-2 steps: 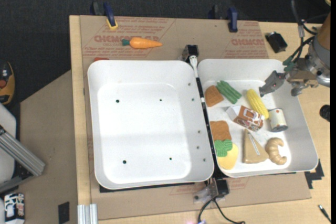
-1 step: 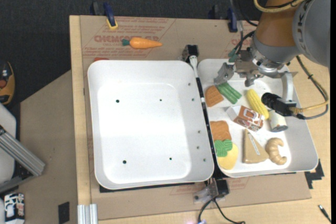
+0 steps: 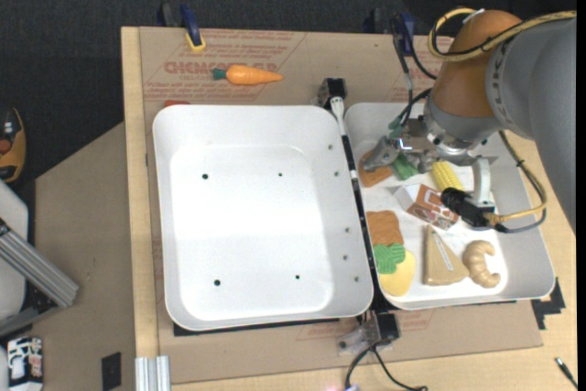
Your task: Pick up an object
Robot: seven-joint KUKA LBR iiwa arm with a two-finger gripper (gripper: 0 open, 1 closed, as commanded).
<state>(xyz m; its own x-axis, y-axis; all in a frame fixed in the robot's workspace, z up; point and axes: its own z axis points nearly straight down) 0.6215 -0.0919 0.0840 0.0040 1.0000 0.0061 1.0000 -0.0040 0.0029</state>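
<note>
My gripper (image 3: pixel 397 151) hangs low over the far left part of the right bin (image 3: pixel 531 275), reaching in from the right. Directly under and beside it lie a brown piece (image 3: pixel 374 168) and a green piece (image 3: pixel 404 166), both very close to the gripper. A yellow corn cob (image 3: pixel 444 172) lies just to its right. Nearer the front are a brown and red packet (image 3: pixel 432 206), a slice of toast (image 3: pixel 384 226), a green leafy piece (image 3: pixel 390 258) on a yellow piece (image 3: pixel 396 279), a tan wedge (image 3: pixel 441 264) and a croissant (image 3: pixel 482 262).
The left bin (image 3: pixel 179 197) stands beside the right one, its raised rim between them. An orange carrot (image 3: pixel 248 75) lies on the bench behind the left bin. Clamps stand at the bench's far edge.
</note>
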